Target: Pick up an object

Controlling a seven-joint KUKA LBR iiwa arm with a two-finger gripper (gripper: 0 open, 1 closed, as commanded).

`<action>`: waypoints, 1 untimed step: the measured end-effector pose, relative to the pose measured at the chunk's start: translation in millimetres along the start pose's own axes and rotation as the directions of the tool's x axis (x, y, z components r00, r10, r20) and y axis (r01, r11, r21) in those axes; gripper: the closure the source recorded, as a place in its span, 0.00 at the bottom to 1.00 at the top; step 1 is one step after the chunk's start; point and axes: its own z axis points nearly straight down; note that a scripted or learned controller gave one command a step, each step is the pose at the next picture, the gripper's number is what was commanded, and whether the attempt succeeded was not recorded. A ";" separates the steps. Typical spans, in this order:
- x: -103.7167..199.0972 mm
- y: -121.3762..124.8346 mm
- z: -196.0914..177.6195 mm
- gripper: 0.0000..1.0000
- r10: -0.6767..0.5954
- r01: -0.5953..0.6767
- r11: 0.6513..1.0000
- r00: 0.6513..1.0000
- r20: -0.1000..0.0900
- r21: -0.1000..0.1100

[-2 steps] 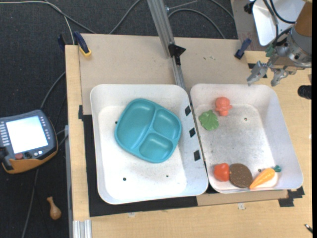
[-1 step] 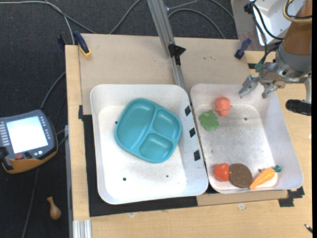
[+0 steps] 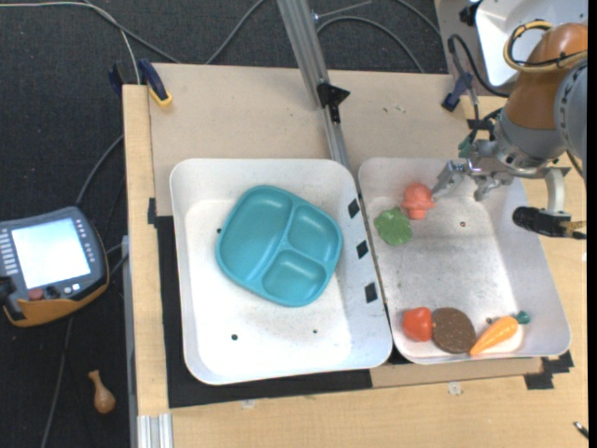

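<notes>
In the right bin [image 3: 466, 269] lie a pink-red toy [image 3: 418, 200] and a green leafy toy [image 3: 394, 226] near the far left corner. A red tomato-like toy [image 3: 418, 323], a brown round patty [image 3: 452, 329] and an orange carrot [image 3: 494, 334] sit along the near edge. My gripper [image 3: 463, 176] hovers over the far side of the right bin, just right of the pink-red toy, fingers spread apart and nothing between them.
The left bin [image 3: 270, 343] holds a teal divided plate [image 3: 279, 244]. A metal post [image 3: 312, 59] rises at a slant behind the bins. A teach pendant [image 3: 47, 264] lies off the bench at left. Cables cross the dark floor.
</notes>
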 end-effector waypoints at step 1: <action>0.7 0.6 40.5 0.00 0.000 0.000 1.000 1.000 0.000 0.000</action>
